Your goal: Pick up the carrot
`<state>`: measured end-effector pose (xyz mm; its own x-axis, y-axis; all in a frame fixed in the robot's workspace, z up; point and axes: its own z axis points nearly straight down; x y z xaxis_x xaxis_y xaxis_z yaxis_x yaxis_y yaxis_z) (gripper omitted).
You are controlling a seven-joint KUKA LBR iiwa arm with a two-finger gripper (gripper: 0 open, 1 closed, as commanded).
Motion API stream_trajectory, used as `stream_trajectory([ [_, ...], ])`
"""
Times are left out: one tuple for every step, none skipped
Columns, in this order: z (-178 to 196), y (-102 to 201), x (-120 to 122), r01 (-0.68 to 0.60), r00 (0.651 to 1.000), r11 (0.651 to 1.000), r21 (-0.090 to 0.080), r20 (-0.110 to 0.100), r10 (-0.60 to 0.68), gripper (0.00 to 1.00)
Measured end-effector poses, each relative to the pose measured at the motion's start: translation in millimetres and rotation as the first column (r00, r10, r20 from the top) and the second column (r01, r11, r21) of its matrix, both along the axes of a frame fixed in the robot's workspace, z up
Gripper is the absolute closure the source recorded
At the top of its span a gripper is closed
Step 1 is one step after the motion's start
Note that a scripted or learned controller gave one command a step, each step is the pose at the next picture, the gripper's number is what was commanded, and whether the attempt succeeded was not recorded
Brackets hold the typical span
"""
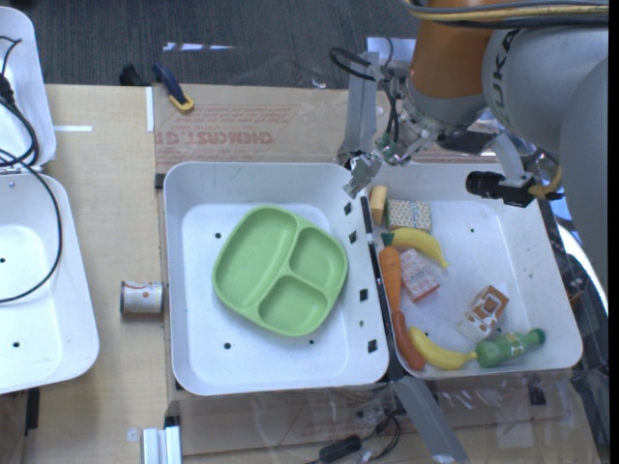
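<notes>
Carrot [393, 298] lay untouched along the left wall of the right bin [542, 259], running from near the middle of that wall down toward the front-left corner, between the wall and a banana [437, 350]. The gripper [366, 174] hung over the bin's back-left corner, and whether its jaws were open could not be told; nothing showed between them. Judged so, the pick had not begun: descent, grasp and lift remained. Mirrored red lettering on the cardboard [251, 124] behind the bins was unreadable.
</notes>
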<state>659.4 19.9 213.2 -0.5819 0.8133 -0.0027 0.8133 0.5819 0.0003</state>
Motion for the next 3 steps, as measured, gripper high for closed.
stream_trajectory([
  [-44.0,88.7,-0.7,-0.114,0.993,0.993,0.001,-0.003,0.114,0.0],
  [-97.8,149.1,-8.1,-0.317,0.948,0.948,0.001,-0.002,0.317,0.0],
  [-97.3,208.5,-16.1,-0.674,0.739,0.739,0.0,0.002,0.674,0.0],
])
